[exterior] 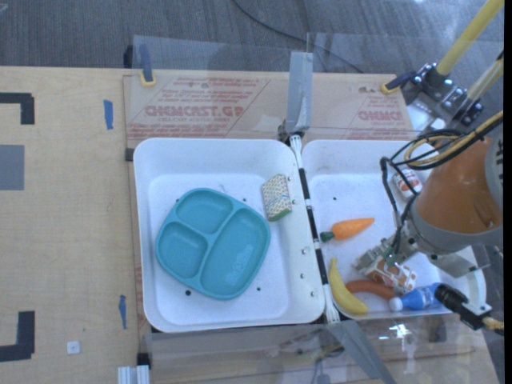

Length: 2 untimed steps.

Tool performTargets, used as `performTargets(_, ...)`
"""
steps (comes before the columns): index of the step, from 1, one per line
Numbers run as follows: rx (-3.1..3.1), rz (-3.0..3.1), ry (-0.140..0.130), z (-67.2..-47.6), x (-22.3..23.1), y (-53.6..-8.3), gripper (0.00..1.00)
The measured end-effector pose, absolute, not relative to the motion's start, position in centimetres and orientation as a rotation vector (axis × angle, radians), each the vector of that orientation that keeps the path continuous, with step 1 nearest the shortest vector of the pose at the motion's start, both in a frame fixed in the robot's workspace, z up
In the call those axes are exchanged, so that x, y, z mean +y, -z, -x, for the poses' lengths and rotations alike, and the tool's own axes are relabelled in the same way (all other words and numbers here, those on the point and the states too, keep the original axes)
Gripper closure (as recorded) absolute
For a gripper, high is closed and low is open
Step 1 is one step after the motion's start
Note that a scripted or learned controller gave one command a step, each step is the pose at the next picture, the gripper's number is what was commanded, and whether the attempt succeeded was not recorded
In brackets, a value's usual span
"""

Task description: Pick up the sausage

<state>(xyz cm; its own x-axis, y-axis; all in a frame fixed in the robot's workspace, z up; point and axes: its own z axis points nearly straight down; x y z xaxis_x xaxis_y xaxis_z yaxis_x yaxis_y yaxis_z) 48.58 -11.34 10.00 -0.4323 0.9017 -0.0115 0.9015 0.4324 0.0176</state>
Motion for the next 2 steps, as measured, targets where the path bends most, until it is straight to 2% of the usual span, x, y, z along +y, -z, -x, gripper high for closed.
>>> performTargets(1,2.718,-1.571,-0.001,-54.20,-8.02,-18.47,1.00)
performTargets(2,2.718,-1.571,-0.001,-54.20,-8.01,-18.48,0.00)
